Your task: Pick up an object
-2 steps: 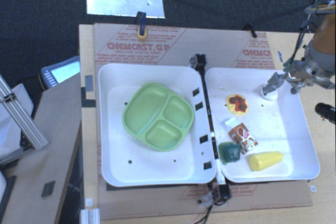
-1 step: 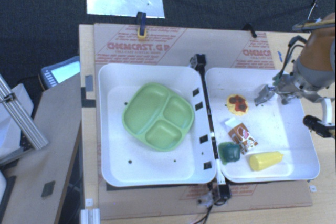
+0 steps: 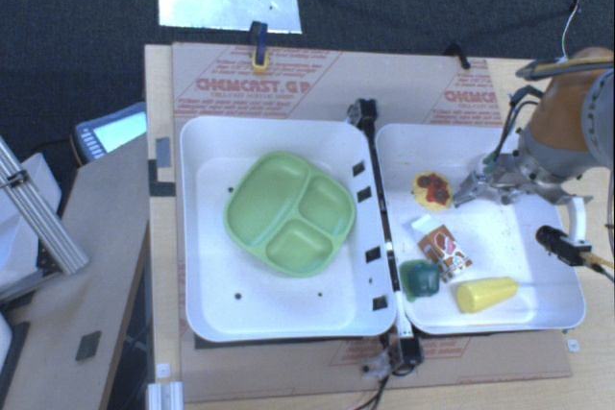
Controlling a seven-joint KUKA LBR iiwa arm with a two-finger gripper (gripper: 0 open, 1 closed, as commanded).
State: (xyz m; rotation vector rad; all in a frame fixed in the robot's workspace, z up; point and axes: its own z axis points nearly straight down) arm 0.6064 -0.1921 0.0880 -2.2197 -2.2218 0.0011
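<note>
Cardboard-covered bench [image 3: 288, 77] under two white bins, the left bin [image 3: 207, 235] keeping a green sectioned plate [image 3: 288, 214], while the gripper [image 3: 485, 185] hovers at two o'clock over the right bin [image 3: 557, 302], seemingly eyeing the round yellow-and-red toy [image 3: 431, 189] just beside it.

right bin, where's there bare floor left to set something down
Bare floor lies along the right bin's far edge above the red-and-yellow item, and right of the yellow block. The near-left corner is crowded: snack packet, green object and yellow block. The gripper hovers mid-bin.
</note>
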